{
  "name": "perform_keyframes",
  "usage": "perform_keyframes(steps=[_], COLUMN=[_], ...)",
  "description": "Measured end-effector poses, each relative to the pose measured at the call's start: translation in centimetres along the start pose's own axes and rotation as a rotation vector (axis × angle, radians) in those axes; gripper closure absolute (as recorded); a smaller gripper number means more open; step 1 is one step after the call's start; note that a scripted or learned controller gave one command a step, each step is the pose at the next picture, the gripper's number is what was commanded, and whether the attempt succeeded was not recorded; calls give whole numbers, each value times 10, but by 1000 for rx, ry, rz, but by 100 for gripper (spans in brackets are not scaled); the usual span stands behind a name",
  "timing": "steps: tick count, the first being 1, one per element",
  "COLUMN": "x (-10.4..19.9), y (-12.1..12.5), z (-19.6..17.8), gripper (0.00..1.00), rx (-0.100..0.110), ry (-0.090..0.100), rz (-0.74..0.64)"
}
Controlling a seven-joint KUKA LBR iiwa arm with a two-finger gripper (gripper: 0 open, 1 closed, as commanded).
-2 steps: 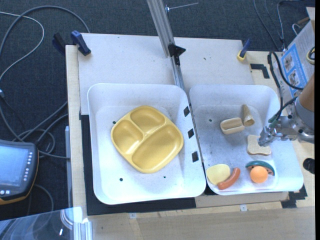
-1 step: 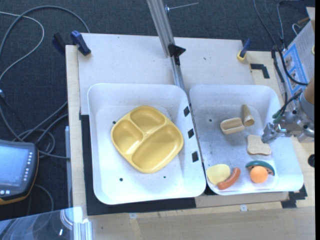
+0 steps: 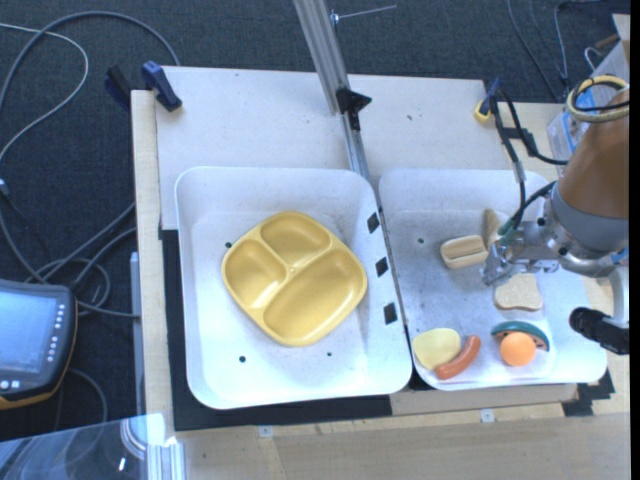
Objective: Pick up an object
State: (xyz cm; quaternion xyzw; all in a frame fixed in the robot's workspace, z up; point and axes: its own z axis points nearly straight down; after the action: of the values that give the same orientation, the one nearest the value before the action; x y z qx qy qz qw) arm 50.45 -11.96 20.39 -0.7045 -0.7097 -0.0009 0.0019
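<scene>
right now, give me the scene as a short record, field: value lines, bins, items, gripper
left bin: holds one yellow divided plate, three compartments
right bin: holds several toy food items
upper items: tan bread roll and a tan piece beside it
middle item: toast slice
front items: yellow round piece, red sausage, orange ball with a teal piece behind it
gripper: low over the right bin, between bread roll and toast slice
grasp: nothing seen between the fingers; state unclear
</scene>
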Motion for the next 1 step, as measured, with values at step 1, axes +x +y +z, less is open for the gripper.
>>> perform_keyframes(steps=[1], x=[56], y=[13], z=[-15], gripper=[100], rx=[-5], ry=[-2], rz=[-1])
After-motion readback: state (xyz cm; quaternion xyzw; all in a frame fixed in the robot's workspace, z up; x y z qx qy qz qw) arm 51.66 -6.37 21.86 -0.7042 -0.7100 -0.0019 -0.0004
